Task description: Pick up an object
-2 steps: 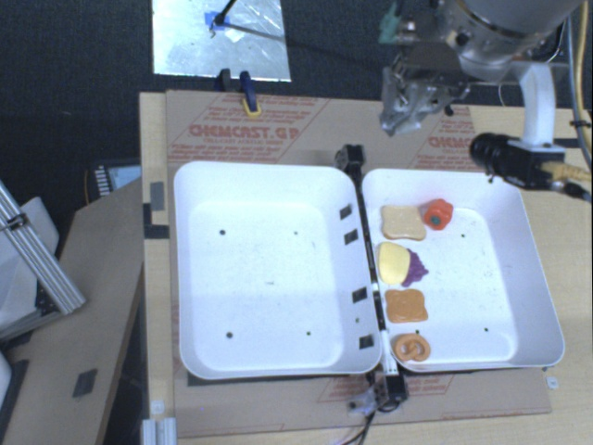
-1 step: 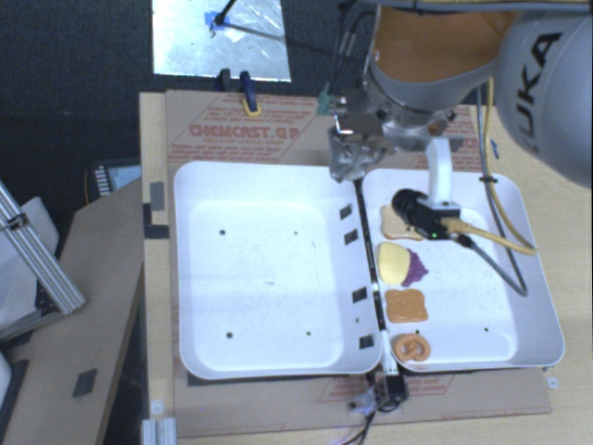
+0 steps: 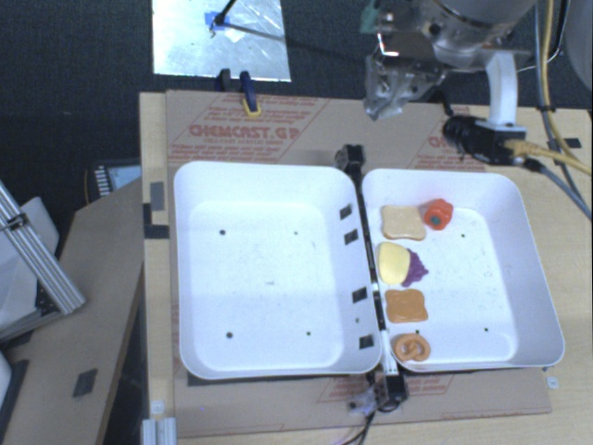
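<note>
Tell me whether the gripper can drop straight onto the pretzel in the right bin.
Probably yes. The pretzel lies uncovered near the right bin's front corner, apart from the toast; the gripper hangs behind the bins. The close bin wall could crowd one finger.

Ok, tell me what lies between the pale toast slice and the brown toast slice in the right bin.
In the camera view, a yellow and purple piece lies between the pale toast slice and the brown toast slice, all along the right bin's left wall.

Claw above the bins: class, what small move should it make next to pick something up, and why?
Probably swing the claw toward the near side and over the right bin. It hangs beyond the bins' far edge, while all the toy foods, such as the orange carrot piece and pretzel, lie along that bin's left wall.
</note>
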Robot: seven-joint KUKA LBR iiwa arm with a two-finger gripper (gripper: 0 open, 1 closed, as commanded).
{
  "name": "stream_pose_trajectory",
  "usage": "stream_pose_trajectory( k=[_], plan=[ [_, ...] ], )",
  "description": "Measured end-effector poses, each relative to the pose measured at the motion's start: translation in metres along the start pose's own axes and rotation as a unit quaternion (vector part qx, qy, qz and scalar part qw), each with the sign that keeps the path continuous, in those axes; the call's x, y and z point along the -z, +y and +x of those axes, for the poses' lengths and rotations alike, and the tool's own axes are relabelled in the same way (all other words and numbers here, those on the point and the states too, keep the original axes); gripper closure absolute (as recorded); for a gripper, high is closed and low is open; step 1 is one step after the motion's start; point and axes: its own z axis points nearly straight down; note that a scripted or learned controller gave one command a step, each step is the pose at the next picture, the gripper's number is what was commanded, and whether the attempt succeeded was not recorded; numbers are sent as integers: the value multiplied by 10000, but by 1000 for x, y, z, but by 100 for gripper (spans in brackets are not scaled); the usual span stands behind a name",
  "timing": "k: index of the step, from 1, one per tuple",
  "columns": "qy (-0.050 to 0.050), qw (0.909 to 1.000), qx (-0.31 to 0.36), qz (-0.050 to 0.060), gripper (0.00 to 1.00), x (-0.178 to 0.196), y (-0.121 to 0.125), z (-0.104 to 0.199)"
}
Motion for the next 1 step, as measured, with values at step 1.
stream_pose_trajectory(
  k=[1],
  plan=[
    [-8, 10000, 35, 68, 100, -149, 74, 58]
  ],
)
